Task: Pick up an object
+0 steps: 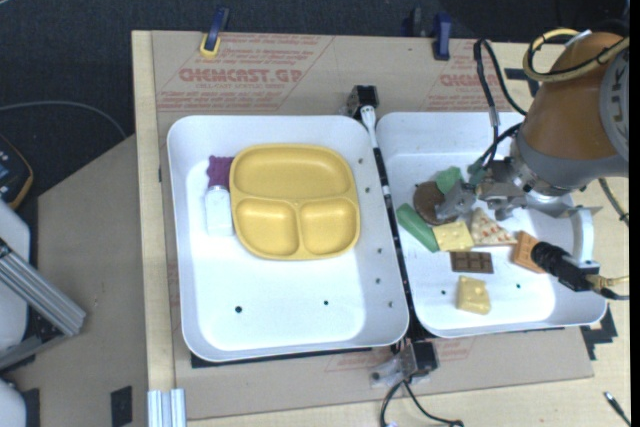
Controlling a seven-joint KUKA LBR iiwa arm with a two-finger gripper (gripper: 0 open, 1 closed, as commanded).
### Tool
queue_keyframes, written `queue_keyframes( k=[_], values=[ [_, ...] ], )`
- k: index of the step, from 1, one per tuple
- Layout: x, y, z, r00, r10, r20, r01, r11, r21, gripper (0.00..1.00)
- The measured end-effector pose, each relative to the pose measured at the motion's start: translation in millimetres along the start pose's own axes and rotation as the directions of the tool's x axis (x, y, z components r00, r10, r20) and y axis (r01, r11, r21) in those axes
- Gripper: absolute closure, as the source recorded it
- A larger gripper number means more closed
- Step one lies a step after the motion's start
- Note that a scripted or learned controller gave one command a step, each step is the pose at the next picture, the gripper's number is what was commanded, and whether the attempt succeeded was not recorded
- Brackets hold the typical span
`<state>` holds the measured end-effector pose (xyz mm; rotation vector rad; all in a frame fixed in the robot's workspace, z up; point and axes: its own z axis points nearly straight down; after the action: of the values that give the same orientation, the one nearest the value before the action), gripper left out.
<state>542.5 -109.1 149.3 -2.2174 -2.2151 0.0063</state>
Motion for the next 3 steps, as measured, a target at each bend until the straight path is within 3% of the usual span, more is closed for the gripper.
queue_keyframes(
  k=[1, 2, 3],
  values=[
    [0.3, 6.0, 44.4, 1.000, -0.001, 0.000, 0.001, 1.000, -0.003, 0.00],
    [-0.1, 9.2, 58.7, 1.000, 0.000, 0.001, 0.000, 1.000, -0.012, 0.00],
    [-1.1, 10.9, 47.9, 1.000, 0.001, 0.006, -0.001, 1.000, -0.022, 1.00]
  ],
)
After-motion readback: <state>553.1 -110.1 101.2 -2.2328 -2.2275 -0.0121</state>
